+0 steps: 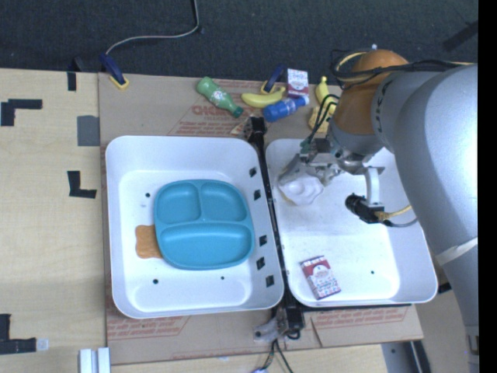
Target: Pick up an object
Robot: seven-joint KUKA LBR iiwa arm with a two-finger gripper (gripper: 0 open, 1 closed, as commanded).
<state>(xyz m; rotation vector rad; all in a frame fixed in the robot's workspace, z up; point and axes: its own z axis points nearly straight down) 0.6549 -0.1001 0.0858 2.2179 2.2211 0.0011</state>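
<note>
White lump (301,189): lies in the upper left part of the right bin (404,282), near the wall shared with the left bin (124,208). Looks pale, soft and crumpled; cannot say what kind of thing.

Gripper (312,167): hangs directly over the lump's upper edge, at the end of the grey arm (435,146) that fills the right of the frame. Spread or pressed together: cannot tell, with the working end lost in clutter and shadow. Touching the lump or just above it: cannot tell either.

In the same bin, toward the lower middle: one red-and-white packet (320,277), lying flat, well apart from the lump. Nothing between the two but bare white floor.

In the left bin: one blue divided plate (203,224), three sections, in the middle. At its left edge, one orange-brown slab (145,242), partly tucked under the rim.

Behind the bins, on the cardboard at upper centre: one green bottle (219,97) lying down, one banana (262,98), one blue bottle (281,109) just beside the banana, one small red-and-white box (297,78), one yellow item (322,92) close to the arm. All outside the bins, beyond the rims.

Count: two bins, two bottles, one each of the rest.
</note>
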